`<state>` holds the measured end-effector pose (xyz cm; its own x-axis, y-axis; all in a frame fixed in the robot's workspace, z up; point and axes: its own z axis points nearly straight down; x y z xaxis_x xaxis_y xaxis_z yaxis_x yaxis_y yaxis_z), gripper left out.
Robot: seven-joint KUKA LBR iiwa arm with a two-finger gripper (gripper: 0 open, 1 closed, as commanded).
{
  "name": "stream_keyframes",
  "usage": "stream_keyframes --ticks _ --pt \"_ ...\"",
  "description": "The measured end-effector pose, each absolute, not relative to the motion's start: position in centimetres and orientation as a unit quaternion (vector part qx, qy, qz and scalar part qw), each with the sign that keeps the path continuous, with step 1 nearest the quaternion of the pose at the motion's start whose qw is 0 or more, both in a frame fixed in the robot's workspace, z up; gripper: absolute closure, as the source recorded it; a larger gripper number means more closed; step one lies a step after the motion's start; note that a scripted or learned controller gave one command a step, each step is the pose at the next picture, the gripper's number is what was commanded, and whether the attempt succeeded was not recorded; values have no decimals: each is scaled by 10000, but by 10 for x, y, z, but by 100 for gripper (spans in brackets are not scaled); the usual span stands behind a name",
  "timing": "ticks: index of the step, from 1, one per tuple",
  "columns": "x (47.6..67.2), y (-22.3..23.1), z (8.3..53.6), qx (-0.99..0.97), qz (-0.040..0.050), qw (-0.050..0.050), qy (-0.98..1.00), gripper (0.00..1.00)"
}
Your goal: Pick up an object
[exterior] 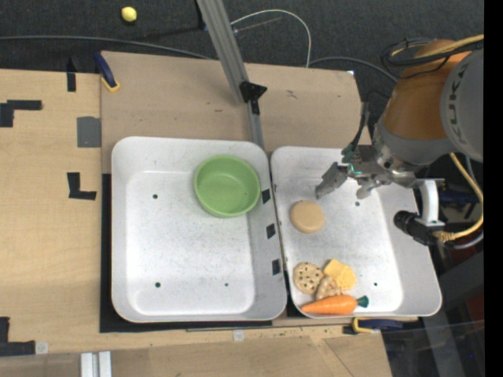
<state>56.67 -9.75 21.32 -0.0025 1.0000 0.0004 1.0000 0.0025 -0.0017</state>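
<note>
My gripper (346,187) hangs over the back part of the right bin (409,289), open, with nothing between its fingers. A round tan bun (307,217) lies just in front and to the left of it, apart from the fingertips. At the bin's front edge sit a chocolate-chip cookie (306,277), a yellow cracker (339,273) and an orange carrot (334,305), bunched together. A green bowl (227,185) stands upright in the back of the left bin (157,289).
A grey pole (224,38) slants down from the top to the divide between the bins. Cables loop behind the right bin. A small yellow ball (129,13) lies on the dark floor beyond the bench.
</note>
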Motion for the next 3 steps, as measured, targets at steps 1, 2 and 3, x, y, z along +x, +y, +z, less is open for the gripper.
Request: stream_keyframes --ticks 1,2,3 --pt "567 -98 213 -7064 4 7 -7078 0" --pt "556 -102 161 -7068 27 28 -7074 0" --pt "546 -97 102 -7066 26 32 -7076 0"
